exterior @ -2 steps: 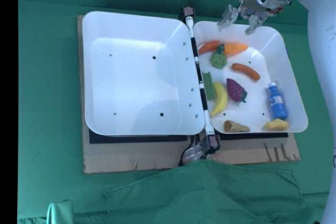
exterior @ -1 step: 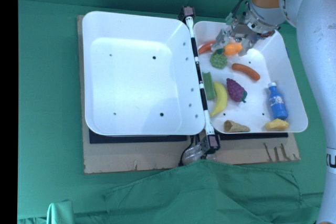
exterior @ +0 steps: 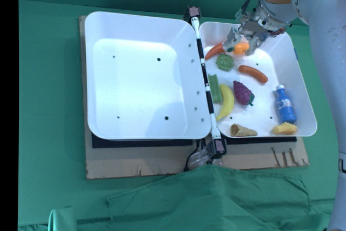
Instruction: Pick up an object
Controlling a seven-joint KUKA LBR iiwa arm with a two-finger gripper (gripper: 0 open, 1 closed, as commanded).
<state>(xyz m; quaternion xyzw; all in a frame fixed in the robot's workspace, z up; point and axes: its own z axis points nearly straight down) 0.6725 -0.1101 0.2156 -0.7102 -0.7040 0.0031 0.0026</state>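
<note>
Desk [exterior: 48, 116]: green-covered, bearing a brown cardboard sheet [exterior: 135, 162] on which both bins sit; a loose fold of green cloth [exterior: 216, 197] lies at the near edge, well in front of the pincer.

Left bin [exterior: 140, 76]: shallow, white, well to the left of the pincer, across the black-and-white divider rail [exterior: 204, 78].

Right bin [exterior: 303, 100]: shallow, white, directly beneath the pincer; all the items listed below lie in it.

Arm [exterior: 319, 2]: grey with an orange band, reaching in over the far end of the right bin.

Pincer [exterior: 244, 43]: lowered into the far part of the right bin, fingers parted around a small orange object [exterior: 241, 48]. Whether they grip it or merely straddle it cannot be told.

Banana [exterior: 227, 103]: yellow, well in front of the pincer. Green cucumber-like piece [exterior: 214, 87]: just beside the banana. Blue bottle [exterior: 285, 105]: in front and to the right. Purple eggplant [exterior: 243, 93]: in front. Sausage [exterior: 253, 73]: near, in front and right. Red chilli [exterior: 214, 51]: just left of the pincer. Green round vegetable [exterior: 225, 62]: near, in front and left. Brown cone-shaped item [exterior: 243, 130] and yellow wedge [exterior: 285, 129]: at the near wall, farthest off.

Progress, judged: approach and descent look complete; a firm close and a lift clear of the bin remain. No object is seen raised yet.
</note>
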